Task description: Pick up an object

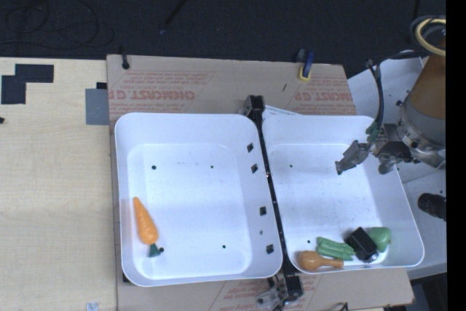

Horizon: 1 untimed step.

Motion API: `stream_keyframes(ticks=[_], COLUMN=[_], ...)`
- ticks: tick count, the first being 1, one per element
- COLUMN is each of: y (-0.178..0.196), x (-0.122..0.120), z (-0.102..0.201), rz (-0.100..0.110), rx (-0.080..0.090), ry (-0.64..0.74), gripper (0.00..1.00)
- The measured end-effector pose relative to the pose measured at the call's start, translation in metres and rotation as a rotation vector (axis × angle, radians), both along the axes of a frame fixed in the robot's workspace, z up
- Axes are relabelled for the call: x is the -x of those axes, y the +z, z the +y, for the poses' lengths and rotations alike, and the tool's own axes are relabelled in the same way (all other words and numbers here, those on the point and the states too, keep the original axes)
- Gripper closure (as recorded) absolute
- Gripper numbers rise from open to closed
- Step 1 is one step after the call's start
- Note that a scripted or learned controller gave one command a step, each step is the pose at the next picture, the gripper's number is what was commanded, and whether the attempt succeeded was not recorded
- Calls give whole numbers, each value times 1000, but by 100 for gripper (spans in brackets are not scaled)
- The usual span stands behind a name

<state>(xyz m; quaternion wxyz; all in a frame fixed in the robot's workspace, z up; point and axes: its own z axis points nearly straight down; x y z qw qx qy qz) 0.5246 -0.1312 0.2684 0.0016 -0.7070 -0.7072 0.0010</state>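
Two white bins sit side by side on your bench; the jaws [368, 155] hang spread and pinching nothing over the right bin [320, 178]. You are at the approach: next, lower onto the cluster at its near edge — one green pepper [379, 236], one black block [361, 243], one green pod [334, 248], one tan gourd [318, 261]. One toy carrot [145, 222] lies in the left bin [189, 135].

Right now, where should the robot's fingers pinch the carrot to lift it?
Probably across the fat orange middle of the carrot, coming straight down from above. It lies flat in the left bin, lengthwise along the wall, so the fingers should close across its narrow width, not its length.
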Motion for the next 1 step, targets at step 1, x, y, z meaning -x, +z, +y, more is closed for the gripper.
stream_keyframes(ticks=[1], y=[9], x=[0], z=[-1], rz=[2], rx=[-1], ry=[0], gripper=[100])
